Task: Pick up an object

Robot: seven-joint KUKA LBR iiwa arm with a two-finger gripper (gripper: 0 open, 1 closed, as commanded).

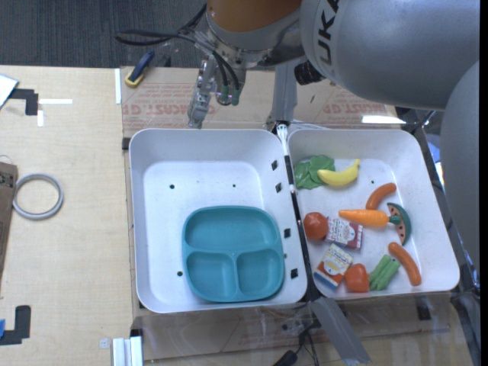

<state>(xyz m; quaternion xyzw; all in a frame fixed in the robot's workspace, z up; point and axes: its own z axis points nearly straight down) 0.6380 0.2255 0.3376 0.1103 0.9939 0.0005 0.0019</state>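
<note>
Starting at the left, a tape roll (36, 196) lies flat on the bench (69, 280), well apart from the bins. Left bin (152, 158) holds a teal plate (233, 253) with three compartments, sitting toward the bin's near right corner, nothing on it. Above the left bin's far edge hangs the tool (212, 97), up near the cardboard (168, 97) behind the bins, not over either bin's floor. Tool's opening: cannot tell, too small and cluttered with cables. Nothing seen between its tips. A blue-yellow item (142, 68) lies on the cardboard left of the tool. The arm (381, 29), grey with orange band, crosses the top right.

Right bin (427, 166) holds the toys. Green leafy piece (309, 171) at far left, banana (338, 175) touching it on the right. Tomato (316, 224) near the left wall, carrot (364, 217) just beside it. Small carton (345, 235) below the carrot, second carton (335, 261) below that, red item (356, 278) touching it. Green pod (384, 271) near the front. Sausage (380, 195) toward the far right, watermelon slice (399, 223) below it, another sausage (404, 262) near the right front. All toys lie on the bin floor, well apart from the tool.
</note>
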